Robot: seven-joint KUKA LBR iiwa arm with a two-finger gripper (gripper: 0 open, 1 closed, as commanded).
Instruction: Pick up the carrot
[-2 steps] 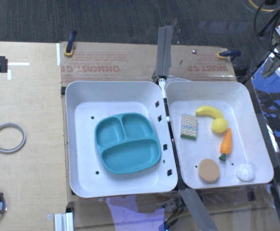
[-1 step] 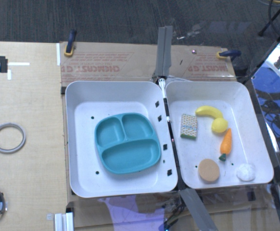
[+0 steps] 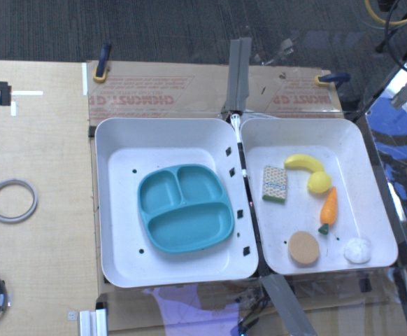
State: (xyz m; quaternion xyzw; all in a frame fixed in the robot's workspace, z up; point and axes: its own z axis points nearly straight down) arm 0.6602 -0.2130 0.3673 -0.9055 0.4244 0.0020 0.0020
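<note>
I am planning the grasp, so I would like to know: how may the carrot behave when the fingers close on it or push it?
The carrot looks like a smooth, moulded toy, so probably stiff and light. Its rounded, tapered body may roll or slip sideways. It lies beside the lemon, which a push could nudge.
</note>
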